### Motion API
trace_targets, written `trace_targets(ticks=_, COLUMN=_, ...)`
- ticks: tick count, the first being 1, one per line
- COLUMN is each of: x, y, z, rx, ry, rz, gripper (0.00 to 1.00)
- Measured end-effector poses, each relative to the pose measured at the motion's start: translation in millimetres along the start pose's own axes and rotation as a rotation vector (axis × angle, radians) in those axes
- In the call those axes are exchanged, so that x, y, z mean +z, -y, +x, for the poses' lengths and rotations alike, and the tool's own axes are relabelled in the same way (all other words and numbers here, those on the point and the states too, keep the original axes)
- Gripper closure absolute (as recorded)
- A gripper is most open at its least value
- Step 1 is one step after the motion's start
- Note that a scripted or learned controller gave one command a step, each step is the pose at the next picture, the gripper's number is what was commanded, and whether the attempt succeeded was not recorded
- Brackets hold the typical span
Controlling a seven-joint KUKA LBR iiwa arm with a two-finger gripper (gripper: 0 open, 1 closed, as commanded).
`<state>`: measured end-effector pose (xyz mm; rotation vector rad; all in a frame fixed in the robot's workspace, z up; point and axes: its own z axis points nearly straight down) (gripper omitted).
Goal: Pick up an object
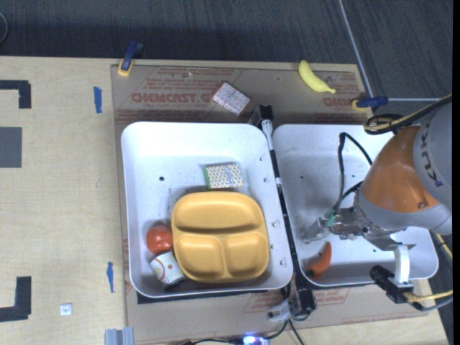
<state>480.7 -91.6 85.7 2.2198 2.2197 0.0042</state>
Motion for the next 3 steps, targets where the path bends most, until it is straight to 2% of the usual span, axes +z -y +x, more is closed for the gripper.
trace_targets(ticks=3, x=0.0, y=0.0, z=-0.2, rx=0.0, ry=0.0, rz=0.0, gripper=0.0)
